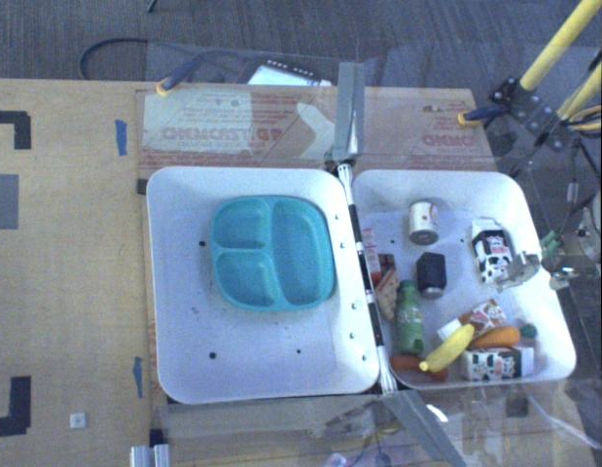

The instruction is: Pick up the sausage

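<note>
The right white bin (534,212) holds the toy food. A reddish-brown elongated piece that looks like the sausage (406,362) lies against the bin's front wall. Its right end is hidden under the yellow banana (448,346). The green bottle (409,317) lies just behind it, almost touching. An orange carrot (495,338) and a cow-print carton (495,363) lie to its right.
Further back in the right bin are a small can (422,222), a black block (431,272) and a second cow-print carton (490,253). Red and brown packets (383,288) lean on the divider. The left bin (174,339) holds a teal divided plate (273,253).
</note>
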Controlling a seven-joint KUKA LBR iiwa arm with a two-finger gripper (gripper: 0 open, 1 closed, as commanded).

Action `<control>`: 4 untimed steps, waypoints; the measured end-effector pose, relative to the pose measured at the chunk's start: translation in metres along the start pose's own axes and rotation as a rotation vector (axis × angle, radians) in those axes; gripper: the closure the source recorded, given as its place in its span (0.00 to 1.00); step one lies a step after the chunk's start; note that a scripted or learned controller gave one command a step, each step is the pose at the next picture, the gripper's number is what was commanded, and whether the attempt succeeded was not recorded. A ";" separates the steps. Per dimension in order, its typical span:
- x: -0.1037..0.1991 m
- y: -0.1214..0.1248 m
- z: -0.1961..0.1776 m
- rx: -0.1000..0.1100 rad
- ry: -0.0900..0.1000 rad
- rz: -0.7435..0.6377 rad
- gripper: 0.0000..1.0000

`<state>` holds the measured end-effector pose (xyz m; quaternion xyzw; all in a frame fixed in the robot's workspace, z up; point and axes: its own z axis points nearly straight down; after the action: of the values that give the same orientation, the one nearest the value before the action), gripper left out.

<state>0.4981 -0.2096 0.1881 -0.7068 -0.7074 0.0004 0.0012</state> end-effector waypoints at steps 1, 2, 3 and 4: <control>0.075 0.010 0.092 -0.014 -0.005 -0.025 0.00; 0.077 0.053 0.102 -0.005 -0.001 0.341 0.00; 0.078 0.081 0.102 -0.005 -0.002 0.161 0.00; 0.080 0.083 0.093 -0.007 -0.001 0.158 1.00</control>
<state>0.5808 -0.1292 0.0953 -0.7603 -0.6495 -0.0016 -0.0014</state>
